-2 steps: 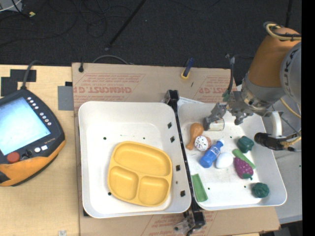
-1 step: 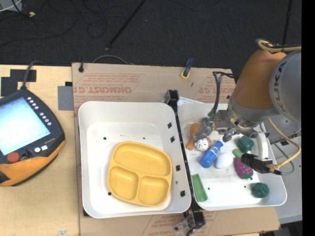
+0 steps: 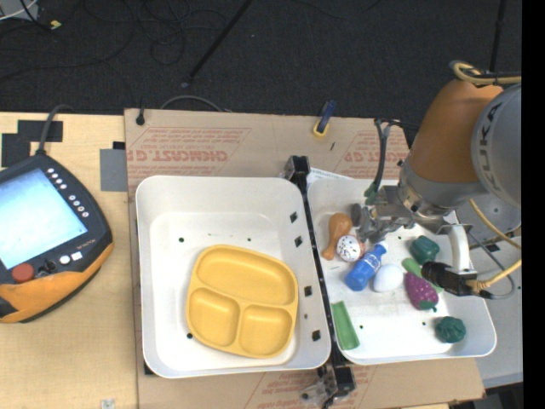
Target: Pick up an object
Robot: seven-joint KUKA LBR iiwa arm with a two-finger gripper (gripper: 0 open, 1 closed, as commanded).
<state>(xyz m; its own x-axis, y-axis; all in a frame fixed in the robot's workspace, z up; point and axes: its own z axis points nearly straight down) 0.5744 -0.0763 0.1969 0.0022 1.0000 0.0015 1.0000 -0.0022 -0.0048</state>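
Observation:
The right bin (image 3: pixel 477 348) holds several small toys. Among them are a tan drumstick-shaped piece (image 3: pixel 336 233), a white dotted ball (image 3: pixel 347 248), a blue bottle (image 3: pixel 365 267), a white egg (image 3: pixel 387 278), purple grapes (image 3: pixel 420 290), a green piece (image 3: pixel 424 249), a dark green lump (image 3: pixel 450 329) and a green bar (image 3: pixel 344 325). My gripper (image 3: pixel 371 221) hangs low over the bin's upper middle, just above and right of the dotted ball and close to the bottle's cap. I see nothing held in it.
The left bin (image 3: pixel 162 228) carries a yellow divided plate (image 3: pixel 243 301). A teach pendant (image 3: pixel 51 228) lies on the bench at far left. A blue and yellow clamp (image 3: pixel 324 119) sits on the cardboard behind the bins. Cables hang by the arm at right.

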